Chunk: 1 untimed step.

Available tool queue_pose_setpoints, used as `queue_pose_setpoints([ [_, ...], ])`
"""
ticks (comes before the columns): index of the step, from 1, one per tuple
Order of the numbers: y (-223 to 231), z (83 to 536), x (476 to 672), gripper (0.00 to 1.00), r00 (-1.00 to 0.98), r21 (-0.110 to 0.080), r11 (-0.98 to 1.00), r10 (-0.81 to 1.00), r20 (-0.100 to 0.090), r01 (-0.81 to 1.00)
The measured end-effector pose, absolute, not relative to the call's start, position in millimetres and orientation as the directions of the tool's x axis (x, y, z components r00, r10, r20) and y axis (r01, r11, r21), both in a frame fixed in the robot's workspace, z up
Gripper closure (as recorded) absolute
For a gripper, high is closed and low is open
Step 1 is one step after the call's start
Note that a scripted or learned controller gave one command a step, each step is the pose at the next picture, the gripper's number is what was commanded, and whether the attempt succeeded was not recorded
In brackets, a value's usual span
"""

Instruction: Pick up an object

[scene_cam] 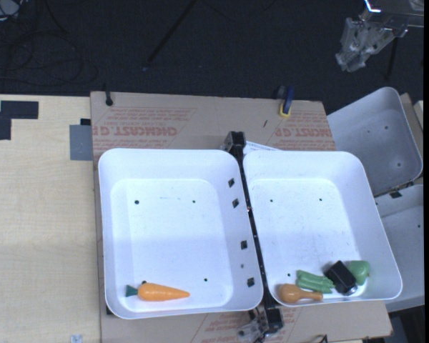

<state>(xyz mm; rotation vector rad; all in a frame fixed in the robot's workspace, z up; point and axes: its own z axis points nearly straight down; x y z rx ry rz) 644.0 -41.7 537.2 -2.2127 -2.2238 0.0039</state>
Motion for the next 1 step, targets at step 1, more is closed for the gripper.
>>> queue_pose_setpoints([
  [1,18.0,536.9,643.8,1.00,-0.006,-0.006,0.006,1.000,0.002,1.000],
])
